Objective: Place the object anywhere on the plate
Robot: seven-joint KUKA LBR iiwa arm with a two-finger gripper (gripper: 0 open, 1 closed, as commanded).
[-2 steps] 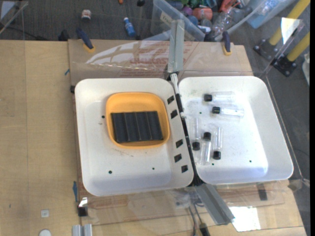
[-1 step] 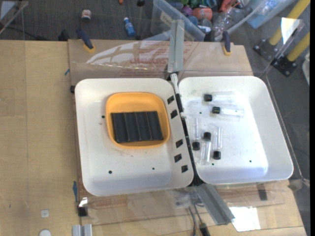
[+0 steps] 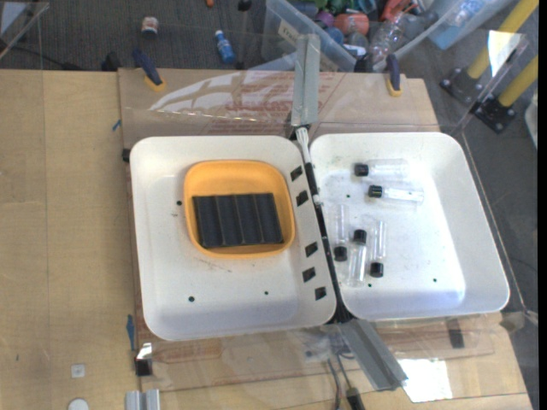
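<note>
Left bin (image 3: 162, 306): a shallow white tray holding an orange plate (image 3: 198, 180), squarish with rounded corners. A dark ribbed block (image 3: 238, 220) lies flat on the plate and covers most of its centre, leaving a free orange margin mainly along the upper edge and sides.

Centre: a grey divider (image 3: 305, 84) runs between the two bins, with small black tabs along the seam.

Right bin (image 3: 453, 220): several clear vials with black caps (image 3: 376, 220) lie scattered on their sides, two near the upper middle and a looser cluster lower down, some close beside one another. These are judged to be the objects to be moved; all rest well apart from the plate.

The arm and its tool are absent from the scene, so the tool's state cannot be told.

Risks, as judged: the vials are clear, round and slender, so a grasp may slip or roll one away; clustered vials may be nudged together; a vial released on the ribbed block may roll off the plate.
</note>
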